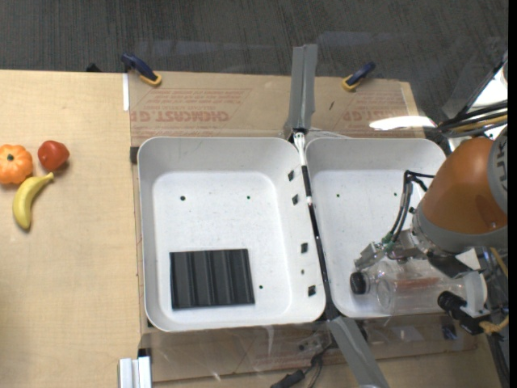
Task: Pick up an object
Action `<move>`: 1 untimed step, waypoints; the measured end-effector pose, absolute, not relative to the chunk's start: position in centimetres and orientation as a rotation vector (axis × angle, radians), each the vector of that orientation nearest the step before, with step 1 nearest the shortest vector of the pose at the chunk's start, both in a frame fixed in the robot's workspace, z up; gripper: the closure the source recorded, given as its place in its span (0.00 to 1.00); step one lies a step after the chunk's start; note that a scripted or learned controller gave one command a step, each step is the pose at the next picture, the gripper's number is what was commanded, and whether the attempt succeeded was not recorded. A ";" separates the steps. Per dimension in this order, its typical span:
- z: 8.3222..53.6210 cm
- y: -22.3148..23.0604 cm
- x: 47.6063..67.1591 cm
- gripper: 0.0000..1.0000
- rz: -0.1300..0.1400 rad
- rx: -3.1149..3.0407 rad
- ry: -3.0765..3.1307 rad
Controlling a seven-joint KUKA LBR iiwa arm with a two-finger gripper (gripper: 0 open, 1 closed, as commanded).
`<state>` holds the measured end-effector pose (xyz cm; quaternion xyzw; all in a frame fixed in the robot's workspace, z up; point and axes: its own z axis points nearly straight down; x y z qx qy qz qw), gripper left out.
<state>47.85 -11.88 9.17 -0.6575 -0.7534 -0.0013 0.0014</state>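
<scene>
The arm [468, 196] is reaching into the right bin [355, 156], its gripper [380, 257] low near the front wall. Whether the claw is open or closed cannot be told. A clear bottle [404, 285] is lying on its side just beside the gripper, close against the front rim, its dark cap pointing left. The bin's back half is lying open. In the left bin [210, 156], a dark ribbed mat [212, 278] is sitting near the front-left corner.
</scene>
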 end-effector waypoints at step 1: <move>9.1 -9.5 47.8 0.00 0.000 -2.019 -2.404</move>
